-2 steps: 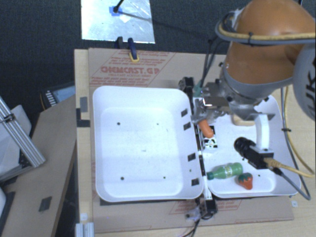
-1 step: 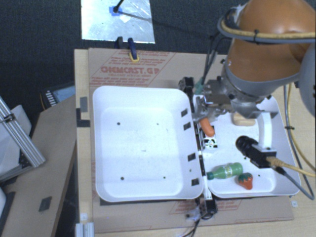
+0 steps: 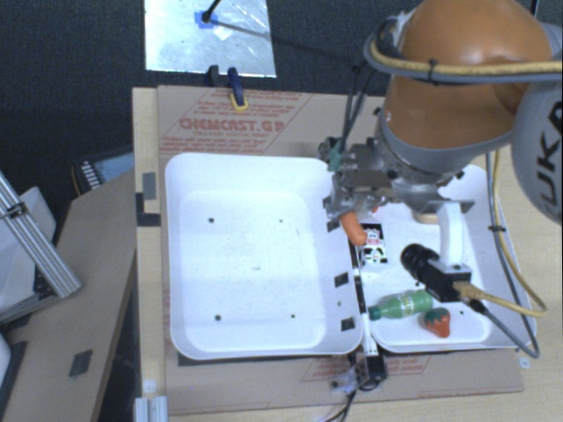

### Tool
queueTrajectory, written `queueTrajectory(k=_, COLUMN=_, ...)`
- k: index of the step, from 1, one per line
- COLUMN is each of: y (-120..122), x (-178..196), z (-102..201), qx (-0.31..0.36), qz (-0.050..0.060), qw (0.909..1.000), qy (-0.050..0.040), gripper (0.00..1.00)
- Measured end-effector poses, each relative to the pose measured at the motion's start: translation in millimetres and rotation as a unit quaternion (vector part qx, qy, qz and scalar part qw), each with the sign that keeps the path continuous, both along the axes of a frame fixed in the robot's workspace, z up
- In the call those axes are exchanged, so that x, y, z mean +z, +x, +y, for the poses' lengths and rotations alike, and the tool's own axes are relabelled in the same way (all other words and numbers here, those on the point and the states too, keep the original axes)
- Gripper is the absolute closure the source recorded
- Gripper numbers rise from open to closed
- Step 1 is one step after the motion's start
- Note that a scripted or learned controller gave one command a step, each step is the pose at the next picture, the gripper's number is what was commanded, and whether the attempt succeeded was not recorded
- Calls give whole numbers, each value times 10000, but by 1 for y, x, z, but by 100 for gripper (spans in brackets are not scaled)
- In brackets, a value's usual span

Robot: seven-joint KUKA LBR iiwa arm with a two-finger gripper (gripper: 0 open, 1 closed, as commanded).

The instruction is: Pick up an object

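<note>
My gripper hangs over the left edge of the right bin, below the grey wrist and the orange band. A small orange carrot-like piece sits directly under the gripper, at the divide between the two bins; whether it is held or just lying there is unclear. A green bottle lies on its side near the right bin's front edge. Just to its right is a red and orange strawberry-like toy. A small black-and-white card lies beside the orange piece.
The left bin is a shallow white tray with raised walls. A cardboard sheet underlies both bins. A shiny metal plate stands behind, and an aluminium rail runs at the far left. The arm's bulk covers the right bin's back half.
</note>
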State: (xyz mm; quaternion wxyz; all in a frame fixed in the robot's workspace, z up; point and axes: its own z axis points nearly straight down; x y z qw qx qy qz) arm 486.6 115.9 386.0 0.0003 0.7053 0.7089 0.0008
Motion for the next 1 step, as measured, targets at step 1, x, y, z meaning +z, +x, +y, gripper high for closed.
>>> queueTrajectory(k=1, y=1, x=11, z=-1, qx=17, qz=-11, qw=10000, qy=2, gripper=100)
